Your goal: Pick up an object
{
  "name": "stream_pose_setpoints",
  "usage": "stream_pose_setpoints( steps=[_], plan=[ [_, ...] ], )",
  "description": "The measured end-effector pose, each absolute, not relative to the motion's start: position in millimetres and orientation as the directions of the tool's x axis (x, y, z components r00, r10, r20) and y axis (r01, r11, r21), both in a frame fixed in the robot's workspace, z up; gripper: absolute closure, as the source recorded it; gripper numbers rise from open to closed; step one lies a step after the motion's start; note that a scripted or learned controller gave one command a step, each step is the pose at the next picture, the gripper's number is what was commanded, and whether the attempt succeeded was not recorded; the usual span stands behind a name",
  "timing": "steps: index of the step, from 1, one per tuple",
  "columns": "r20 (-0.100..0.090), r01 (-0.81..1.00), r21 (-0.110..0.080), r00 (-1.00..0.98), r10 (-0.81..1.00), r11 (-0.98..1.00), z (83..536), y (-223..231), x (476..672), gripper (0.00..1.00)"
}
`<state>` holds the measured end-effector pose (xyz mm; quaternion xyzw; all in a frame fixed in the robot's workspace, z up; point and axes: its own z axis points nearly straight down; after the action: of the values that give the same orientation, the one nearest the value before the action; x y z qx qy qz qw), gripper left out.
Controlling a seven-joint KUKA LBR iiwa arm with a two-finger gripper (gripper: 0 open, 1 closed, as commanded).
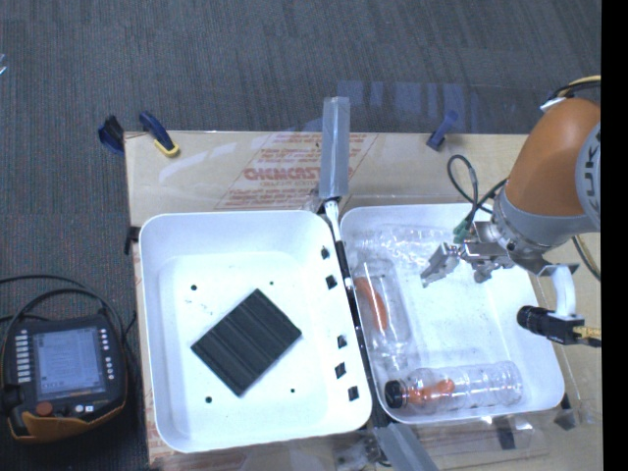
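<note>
Bottle [453,388] lies well below tool [457,263].

In the left bin [157,253] you have one dark ribbed square pad [246,341], lying flat and turned diamond-wise near the middle of the floor. In the right bin [549,361] you have three clear plastic bottles. One with a black cap and orange contents [453,386] lies on its side along the near wall. A second with orange inside [378,307] lies lengthwise beside the left wall. A third, crumpled one [407,238] lies near the far wall.
</note>
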<state>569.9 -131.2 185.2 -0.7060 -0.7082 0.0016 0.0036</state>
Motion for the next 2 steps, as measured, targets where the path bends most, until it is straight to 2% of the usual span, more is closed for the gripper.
stream_pose_setpoints(
  steps=[1, 2],
  plan=[
    [0.002, 0.995, -0.008, 0.094, 0.996, -0.094, 149, -82, 509.1, 0.00],
    [0.005, 0.999, 0.038, -0.005, 1.000, 0.005, 117, -79, 496.3, 0.00]
  ],
)
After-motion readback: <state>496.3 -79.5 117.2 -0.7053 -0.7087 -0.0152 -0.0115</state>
